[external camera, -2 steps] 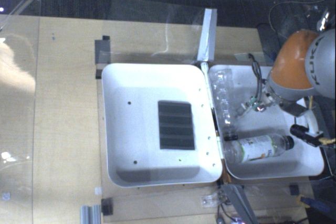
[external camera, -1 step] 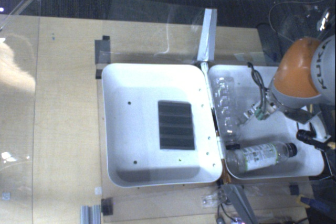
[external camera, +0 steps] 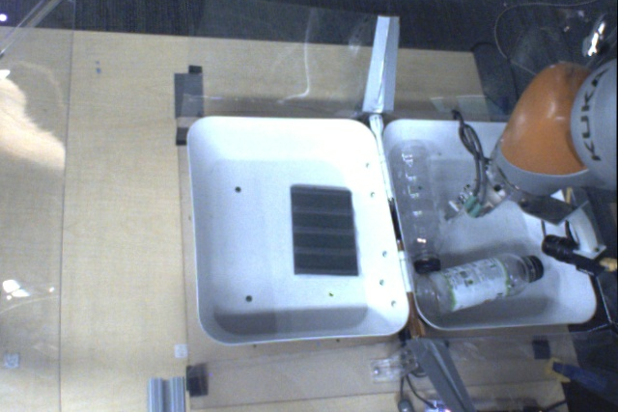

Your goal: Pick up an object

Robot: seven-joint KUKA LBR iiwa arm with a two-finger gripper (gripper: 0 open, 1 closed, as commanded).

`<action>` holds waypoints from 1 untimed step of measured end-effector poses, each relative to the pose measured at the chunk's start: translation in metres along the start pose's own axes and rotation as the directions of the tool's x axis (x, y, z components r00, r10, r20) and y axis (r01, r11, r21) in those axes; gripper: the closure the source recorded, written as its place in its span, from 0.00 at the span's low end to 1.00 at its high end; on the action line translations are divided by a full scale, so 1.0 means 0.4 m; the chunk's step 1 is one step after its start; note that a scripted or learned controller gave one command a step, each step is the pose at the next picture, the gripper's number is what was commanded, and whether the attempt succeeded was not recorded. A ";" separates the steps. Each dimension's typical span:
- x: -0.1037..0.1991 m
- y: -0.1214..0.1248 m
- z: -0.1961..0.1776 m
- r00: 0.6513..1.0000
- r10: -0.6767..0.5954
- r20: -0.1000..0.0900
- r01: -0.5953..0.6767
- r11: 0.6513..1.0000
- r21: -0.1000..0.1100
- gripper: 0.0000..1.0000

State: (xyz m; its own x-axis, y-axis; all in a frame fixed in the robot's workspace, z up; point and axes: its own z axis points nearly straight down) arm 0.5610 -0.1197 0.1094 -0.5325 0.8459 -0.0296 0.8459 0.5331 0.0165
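So here's the setup: the wooden worktop (external camera: 116,207) has two white bins, and pretty much everything that matters sits in the right bin (external camera: 582,306). A clear plastic bottle (external camera: 478,280) lies on its side along that bin's near edge. Its black cap (external camera: 426,262) points toward the bin's left wall and its label faces up. The label looks white with some green print, too small to read. The grey arm with the orange band (external camera: 546,125) comes in over the right bin's right side, and the tool (external camera: 473,201) hangs over the middle of the bin with a few thin cables looped above it. The tool end is small and a bit blurry from this angle, so I honestly can't tell if it's set wide or narrow, and I can't see anything gripped in it. The bottle is on the near side of the tool and apart from it, with bare white bin floor between the two. It's lying loose, not touching the tool. Along the right bin's left wall there's also something see-through (external camera: 413,177), maybe another clear container, but it's so transparent I can't make out its shape. Just left of the right bin is the other bin (external camera: 222,207), with a dark ribbed rectangle (external camera: 324,230) lying flat in its middle.
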 end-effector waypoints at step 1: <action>0.009 0.059 -0.124 0.997 -0.074 -0.025 0.074 0.997 0.007 1.00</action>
State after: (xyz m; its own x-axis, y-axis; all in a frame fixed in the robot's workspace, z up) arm 0.5776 -0.1035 0.1592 -0.5943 0.8042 -0.0053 0.8042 0.5943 0.0071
